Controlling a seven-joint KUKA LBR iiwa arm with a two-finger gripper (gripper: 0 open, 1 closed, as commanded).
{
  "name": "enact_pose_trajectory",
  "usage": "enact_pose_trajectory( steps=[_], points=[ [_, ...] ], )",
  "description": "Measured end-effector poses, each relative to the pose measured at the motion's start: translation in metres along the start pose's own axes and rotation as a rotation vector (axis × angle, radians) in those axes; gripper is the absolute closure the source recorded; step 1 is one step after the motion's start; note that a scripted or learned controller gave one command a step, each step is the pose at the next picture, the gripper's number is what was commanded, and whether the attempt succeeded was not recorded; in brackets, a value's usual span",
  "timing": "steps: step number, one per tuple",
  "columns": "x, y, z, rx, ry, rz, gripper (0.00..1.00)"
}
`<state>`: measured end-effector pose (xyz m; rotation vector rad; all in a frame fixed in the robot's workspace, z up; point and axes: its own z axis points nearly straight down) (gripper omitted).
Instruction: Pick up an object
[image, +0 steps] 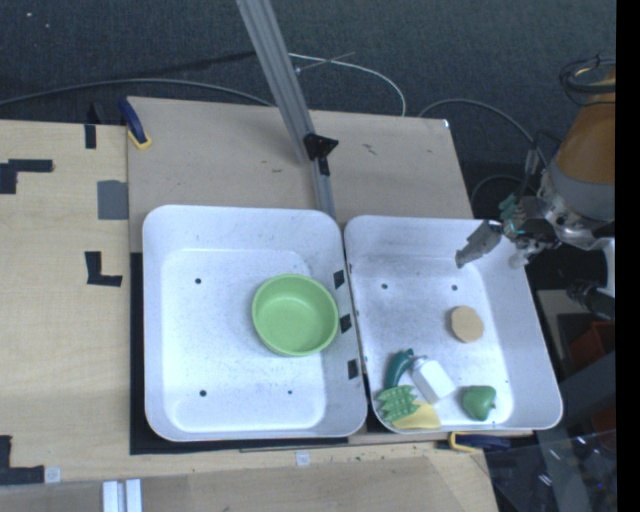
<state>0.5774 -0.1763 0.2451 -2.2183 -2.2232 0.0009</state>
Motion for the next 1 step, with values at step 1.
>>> enact_pose_trajectory(
  steps=[1],
  points=[
    [0.0,0.0,0.0,0.0,0.0,0.0,0.0]
  ],
)
